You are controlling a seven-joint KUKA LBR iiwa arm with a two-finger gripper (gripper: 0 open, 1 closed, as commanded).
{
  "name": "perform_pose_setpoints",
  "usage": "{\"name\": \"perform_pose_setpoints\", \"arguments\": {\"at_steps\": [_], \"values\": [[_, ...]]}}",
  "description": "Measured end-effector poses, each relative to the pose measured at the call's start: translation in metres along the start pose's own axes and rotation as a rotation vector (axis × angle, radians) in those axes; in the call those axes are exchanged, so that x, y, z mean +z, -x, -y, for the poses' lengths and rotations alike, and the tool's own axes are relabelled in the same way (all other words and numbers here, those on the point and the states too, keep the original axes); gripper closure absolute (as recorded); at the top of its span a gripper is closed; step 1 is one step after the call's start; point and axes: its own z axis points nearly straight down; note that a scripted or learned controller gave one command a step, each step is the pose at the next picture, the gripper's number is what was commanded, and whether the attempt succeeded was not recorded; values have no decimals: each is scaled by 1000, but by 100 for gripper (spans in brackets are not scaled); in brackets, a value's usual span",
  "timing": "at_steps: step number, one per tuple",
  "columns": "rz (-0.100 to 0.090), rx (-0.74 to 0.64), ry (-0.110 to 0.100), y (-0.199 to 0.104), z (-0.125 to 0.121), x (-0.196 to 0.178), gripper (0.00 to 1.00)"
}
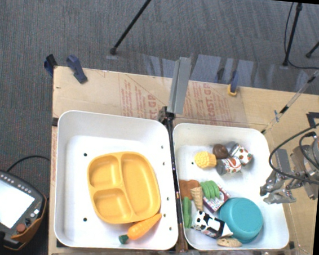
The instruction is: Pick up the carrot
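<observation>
The carrot lies in the left bin near its front edge, touching the lower right rim of the yellow divided plate. In the right bin a teal bowl sits at the front beside a black-and-white toy and green vegetables; farther back lie a corn cob and small cans. The gripper hangs over that bin's right rim; whether its fingers are open or closed, I cannot tell.
</observation>
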Motion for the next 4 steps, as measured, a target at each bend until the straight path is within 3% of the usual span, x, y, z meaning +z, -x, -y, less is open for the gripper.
{"name": "perform_pose_setpoints", "arguments": {"at_steps": [1,2,3,4], "values": [[6,-210,-4,24,6,-128,100],[-12,-256,13,-13,-5,-9,100],[2,-365,-1,-5,-1,-100,100],[-6,-622,11,74,-19,8,100]]}}
